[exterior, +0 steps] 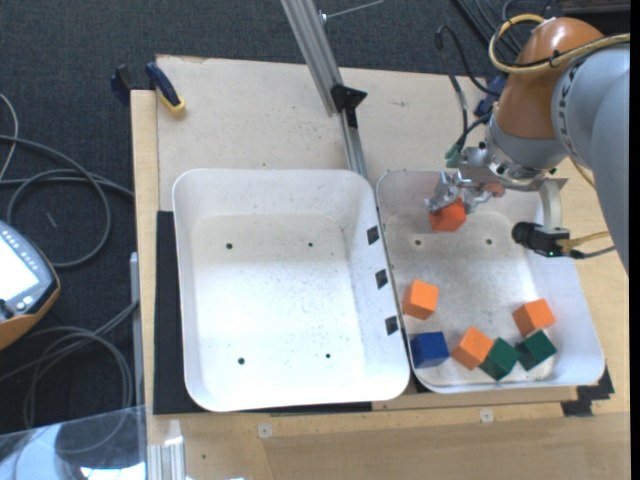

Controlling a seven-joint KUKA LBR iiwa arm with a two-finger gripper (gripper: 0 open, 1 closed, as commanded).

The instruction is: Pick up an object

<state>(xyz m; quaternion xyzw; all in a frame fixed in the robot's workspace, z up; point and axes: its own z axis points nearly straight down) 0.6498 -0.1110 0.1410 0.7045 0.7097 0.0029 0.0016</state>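
A red-orange block (449, 217) is seen at the tips of the gripper (447, 204), over the far part of the right bin (570, 298). The block sits tilted, directly under the metal fingers and touching them, and it appears to be pinched between them. Whether it has left the bin floor cannot be told with certainty from this slanted view, though its tilt and its place right beneath the gripper suggest a slight lift.

The arm (560, 88) is reached in from the right, its orange band above the wrist.

Left in the near part of the right bin are an orange block (422, 298), a second orange block (534, 316), a third orange block (474, 347), a blue block (430, 348) and two green blocks (500, 358) (538, 349). All are well apart from the gripper and lie untouched.

The left bin (200, 228) is noted beside the right one, their rims touching.

Progress is judged as well advanced: an object has been chosen and apparently gripped. What remains is a clear raise above the bin, with the block kept in the grip. A slip is judged possible, given the tilted seating of the block.
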